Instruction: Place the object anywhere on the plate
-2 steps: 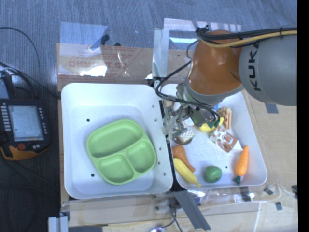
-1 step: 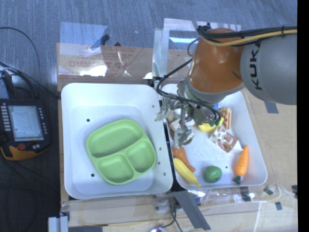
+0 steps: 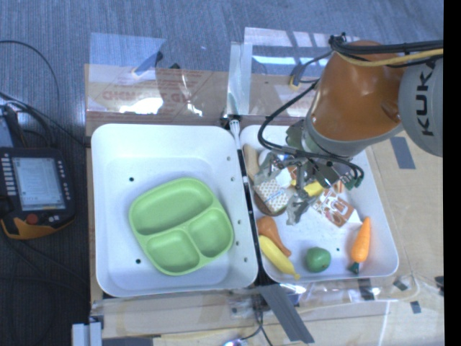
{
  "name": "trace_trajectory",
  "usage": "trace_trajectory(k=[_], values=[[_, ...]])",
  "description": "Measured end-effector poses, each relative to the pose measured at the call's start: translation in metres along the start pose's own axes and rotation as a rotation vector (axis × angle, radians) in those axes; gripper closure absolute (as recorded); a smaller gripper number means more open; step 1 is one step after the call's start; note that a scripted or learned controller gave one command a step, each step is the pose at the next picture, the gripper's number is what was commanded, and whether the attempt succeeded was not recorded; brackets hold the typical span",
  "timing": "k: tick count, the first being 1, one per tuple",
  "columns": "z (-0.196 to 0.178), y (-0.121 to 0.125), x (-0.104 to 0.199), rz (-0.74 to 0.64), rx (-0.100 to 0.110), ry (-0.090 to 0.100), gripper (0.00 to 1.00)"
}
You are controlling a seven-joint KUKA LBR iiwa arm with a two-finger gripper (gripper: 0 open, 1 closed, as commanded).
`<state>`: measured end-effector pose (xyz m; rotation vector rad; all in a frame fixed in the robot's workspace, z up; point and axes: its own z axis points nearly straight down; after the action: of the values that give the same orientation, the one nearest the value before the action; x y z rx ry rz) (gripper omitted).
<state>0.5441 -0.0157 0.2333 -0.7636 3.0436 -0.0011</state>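
Observation:
A light green divided plate point(image 3: 180, 225) lies in the left white bin point(image 3: 115, 157) with nothing on it. My gripper point(image 3: 299, 193) hangs low over the upper middle of the right bin point(image 3: 382, 262), under the orange wrist band. Right around it lie a small yellow piece point(image 3: 314, 189), a brown-and-white checked item point(image 3: 270, 193) and a red-and-white packet point(image 3: 336, 209). The view does not show anything clearly held.
In the right bin's front part lie a yellow banana point(image 3: 277, 256), a green round fruit point(image 3: 317, 259), an orange carrot point(image 3: 361, 240) and another orange piece point(image 3: 270, 229). A pale stick-shaped item point(image 3: 250, 158) rests by the bins' shared wall. A teach pendant point(image 3: 36, 186) sits far left.

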Motion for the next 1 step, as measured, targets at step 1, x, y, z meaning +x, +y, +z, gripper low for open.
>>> trace_trajectory(k=[1], values=[[-0.0173,0.1334,-0.0246,0.152,-0.004,0.0,0.0]])
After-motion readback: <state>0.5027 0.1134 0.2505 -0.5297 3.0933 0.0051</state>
